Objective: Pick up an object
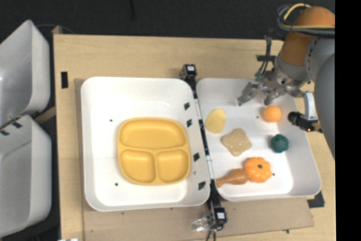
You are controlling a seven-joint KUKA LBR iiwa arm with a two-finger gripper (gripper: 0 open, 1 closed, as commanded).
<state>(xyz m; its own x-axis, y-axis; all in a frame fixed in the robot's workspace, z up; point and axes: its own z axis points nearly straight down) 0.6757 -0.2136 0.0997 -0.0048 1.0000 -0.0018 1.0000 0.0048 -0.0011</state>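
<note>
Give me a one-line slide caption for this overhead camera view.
Claw above the right bin near an orange ball; yellow divided plate in left bin.

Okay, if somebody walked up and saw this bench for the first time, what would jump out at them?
Probably the big yellow divided plate lying alone in the left bin. Next, the cluster of small items in the right bin: an orange ball, a green ball, a small pumpkin and a tan cracker-like square. The gripper hangs over that bin's far corner, near the orange ball.

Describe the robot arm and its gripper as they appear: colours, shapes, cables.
The arm is grey and rounded, with a broad orange band above the wrist. A dark cable loops over that band. The gripper is dark grey metal with slim fingers.
</note>
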